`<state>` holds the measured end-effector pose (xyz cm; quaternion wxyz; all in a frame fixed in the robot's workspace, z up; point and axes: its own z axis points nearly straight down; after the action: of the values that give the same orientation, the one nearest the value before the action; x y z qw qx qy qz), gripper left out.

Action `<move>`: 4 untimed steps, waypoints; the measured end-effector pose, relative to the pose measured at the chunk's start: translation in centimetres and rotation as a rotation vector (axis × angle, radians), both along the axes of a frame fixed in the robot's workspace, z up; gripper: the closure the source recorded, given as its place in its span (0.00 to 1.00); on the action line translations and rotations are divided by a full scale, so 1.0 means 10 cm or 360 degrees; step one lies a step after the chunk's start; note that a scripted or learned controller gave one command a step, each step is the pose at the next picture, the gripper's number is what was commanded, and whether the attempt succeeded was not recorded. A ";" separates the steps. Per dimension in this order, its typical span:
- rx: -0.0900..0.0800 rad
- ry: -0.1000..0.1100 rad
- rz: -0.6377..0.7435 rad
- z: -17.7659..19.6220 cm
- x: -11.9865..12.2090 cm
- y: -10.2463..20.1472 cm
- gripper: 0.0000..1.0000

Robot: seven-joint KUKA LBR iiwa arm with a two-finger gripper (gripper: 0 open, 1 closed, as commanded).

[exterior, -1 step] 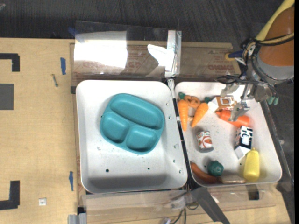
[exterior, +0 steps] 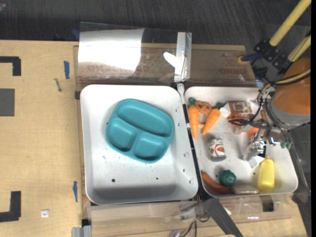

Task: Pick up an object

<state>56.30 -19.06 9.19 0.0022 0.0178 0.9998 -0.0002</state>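
A: Left bin held a teal tray. Right bin?

B: Arm reached in from the right; gripper hung low just above a yellow bottle. How far the claw gaped, or whether it gripped anything, could not be told.

A: Smaller items?

B: Two carrots, a can, a green ball.

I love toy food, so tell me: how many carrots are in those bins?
2, both in the right bin near its upper left corner: one carrot lies along the divider, the other leans beside it. More could be hidden under the arm.
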 end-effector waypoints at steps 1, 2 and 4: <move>0.0008 -0.0011 -0.0208 -0.04 -0.38 -0.28 0.00; 0.0002 -0.0012 -0.0155 -0.04 -0.79 -0.31 0.00; -0.0016 -0.0033 0.0487 0.08 -0.74 -0.33 1.00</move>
<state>48.89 -22.33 10.04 0.0126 -0.1348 0.9908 -0.0047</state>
